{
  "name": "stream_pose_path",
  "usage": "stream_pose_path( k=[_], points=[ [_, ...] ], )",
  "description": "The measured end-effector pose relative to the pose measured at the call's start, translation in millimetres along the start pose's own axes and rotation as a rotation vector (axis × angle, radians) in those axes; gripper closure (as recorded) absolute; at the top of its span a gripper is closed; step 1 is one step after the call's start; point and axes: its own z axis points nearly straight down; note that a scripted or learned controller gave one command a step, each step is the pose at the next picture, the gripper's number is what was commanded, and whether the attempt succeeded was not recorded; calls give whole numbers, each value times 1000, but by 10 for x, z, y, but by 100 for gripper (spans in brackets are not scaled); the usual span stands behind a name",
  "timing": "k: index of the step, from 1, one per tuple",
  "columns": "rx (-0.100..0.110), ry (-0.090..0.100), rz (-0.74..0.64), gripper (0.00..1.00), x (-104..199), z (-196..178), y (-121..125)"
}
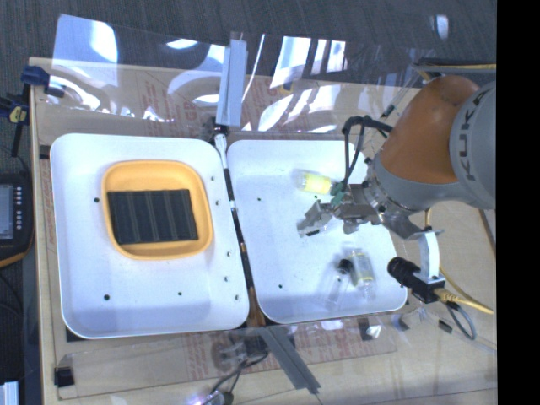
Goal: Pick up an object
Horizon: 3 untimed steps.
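Nearest the camera, along the bench's front edge, a grey metal bracket (283, 357) lies aslant below the gap between the two bins.

Right bin (261, 251): near its front right corner lies a small clear object with a dark cap (359, 268), its long axis roughly near-to-far, the dark end toward the left. It rests flat on the white floor, apart from the bin walls.

Just beyond it hovers the gripper (314, 218), reaching in from the right and pointing left. Whether the fingers stand apart or closed cannot be told; the tip is a small blur of grey metal. Nothing is visibly held between them.

Farther back, just beyond the gripper, a pale yellow-green cylinder (310, 180) lies on the bin floor, long axis running left to right. It sits very near the gripper tip, slightly behind it; the clear object lies toward the camera and a little right of the tip. Judgement: the cylinder is the closer candidate, and a grasp would likely need to close across its short width.

Left bin (76, 285): a yellow tray with a dark ribbed insert (153, 211), well apart from the arm.

Beyond both bins, a clear plastic shield (169, 66) throws bright reflections. Dark carpet lies behind.
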Motion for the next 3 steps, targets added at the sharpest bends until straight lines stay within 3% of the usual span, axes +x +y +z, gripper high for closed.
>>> stream_pose_path(
  k=[1, 2, 3],
  points=[
    [-2, -2, -66, 0, -593, 111, 512],
    [-3, -2, -66, 0, -592, 110, 512],
    [-2, -1, -179, 0, -590, 1061, 1545]
  ],
)
